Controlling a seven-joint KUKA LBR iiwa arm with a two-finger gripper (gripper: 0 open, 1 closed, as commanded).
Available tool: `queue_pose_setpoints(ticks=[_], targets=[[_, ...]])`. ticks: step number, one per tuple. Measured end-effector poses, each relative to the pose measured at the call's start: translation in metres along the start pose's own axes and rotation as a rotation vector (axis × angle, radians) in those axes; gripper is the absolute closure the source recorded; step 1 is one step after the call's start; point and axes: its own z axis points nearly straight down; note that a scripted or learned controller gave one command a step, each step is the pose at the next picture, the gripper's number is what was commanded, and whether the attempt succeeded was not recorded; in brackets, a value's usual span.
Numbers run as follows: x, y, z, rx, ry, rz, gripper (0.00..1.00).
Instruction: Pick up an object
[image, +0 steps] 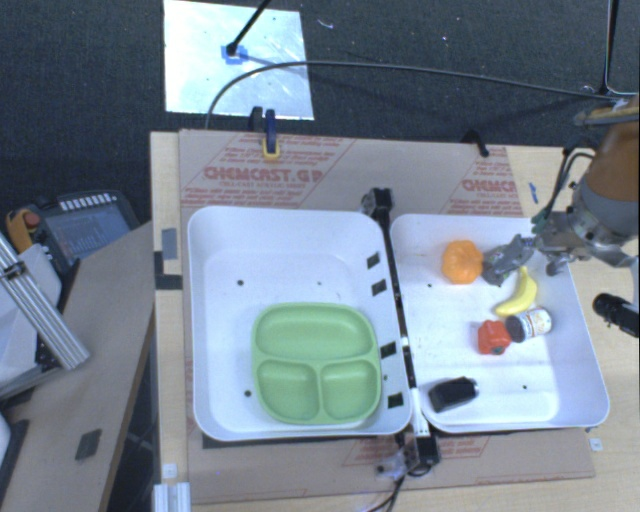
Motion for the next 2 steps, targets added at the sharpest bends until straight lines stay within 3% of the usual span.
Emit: queue_pose_setpoints(ticks=[1,2], targets=[[0.0,0.003,-0.006,-0.011,-0.002,-0.002,0.0],[0.0,-0.007,0.045,-0.007,-0.001,0.0,0.0]])
